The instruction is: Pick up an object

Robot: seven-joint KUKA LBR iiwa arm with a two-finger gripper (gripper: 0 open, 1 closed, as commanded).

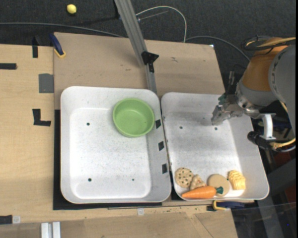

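Two shallow white plastic bins sit side by side on the tan wooden bench (104, 58). The left bin (79, 172) carries a round, light-green plastic bowl (133, 117), standing upright near its upper right corner, close to the wall it shares with its neighbour.

The right bin (238, 148) has a small cluster of toy foods gathered along its near edge. A brown cookie with dark chips (183, 176) lies at the left of the group, with a second, paler biscuit piece (196, 182) just beside it. An orange plastic carrot with a green top (202, 192) lies lengthwise along the bin's front wall, touching or almost touching the pieces above it. A round tan bun-like piece (218, 181) sits to the right of the biscuits, and a yellow ridged piece, like stacked crackers or corn (236, 179), rests at the far right of the cluster.

The grey arm with the orange band (260, 73) reaches in from the right, and its tool (219, 114) hangs over the upper part of the right bin, well apart from the food cluster at the near edge. Whether the tool is open or closed cannot be told at this size; nothing shows in its grasp.

A grey metal pole (131, 24) slants down from the top to the seam between the bins. A small yellow ball (71, 8) lies on the dark floor beyond the bench.
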